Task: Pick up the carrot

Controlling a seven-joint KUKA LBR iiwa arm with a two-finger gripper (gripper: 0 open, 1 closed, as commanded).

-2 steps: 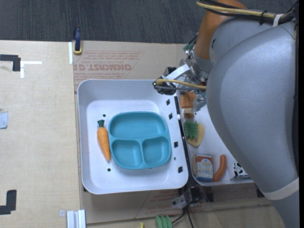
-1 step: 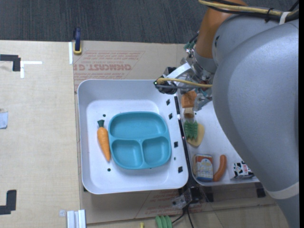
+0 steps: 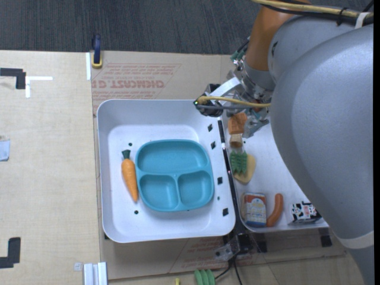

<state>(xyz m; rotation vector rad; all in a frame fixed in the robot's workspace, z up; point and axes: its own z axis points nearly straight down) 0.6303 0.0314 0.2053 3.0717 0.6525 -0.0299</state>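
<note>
At the near edge of the bench, a few green sticks (image 3: 205, 276) lie on the tan surface just below the bins. In the near part of the right white bin (image 3: 279, 159) sit a small carton with a black-and-white cow print (image 3: 303, 212), a reddish-orange sausage-shaped piece (image 3: 275, 209) and a small printed packet with a red and white label (image 3: 255, 209), the sausage lying just beside the packet. The left white bin (image 3: 113, 218) holds a light blue plastic plate with three compartments (image 3: 175, 174) near its middle, and the orange toy carrot with a dark green top (image 3: 129, 176) lies on the bin floor just left of that plate, close to its rim. The carrot's long axis runs roughly near to far, tilted slightly; its green top points to the far side and its tapered tip points toward the near edge. Farther along in the right bin, a green ridged piece resting on a pale yellowish one (image 3: 241, 164) lies beside the wall between the bins, with a small brown and orange block (image 3: 237, 129) just beyond it. Above that spot hangs the grey arm's gripper (image 3: 246, 114), well apart from the carrot; how far it is open, or whether it grips anything, cannot be made out. Beyond the bins lies a flat cardboard sheet with red print (image 3: 136, 79).
</note>
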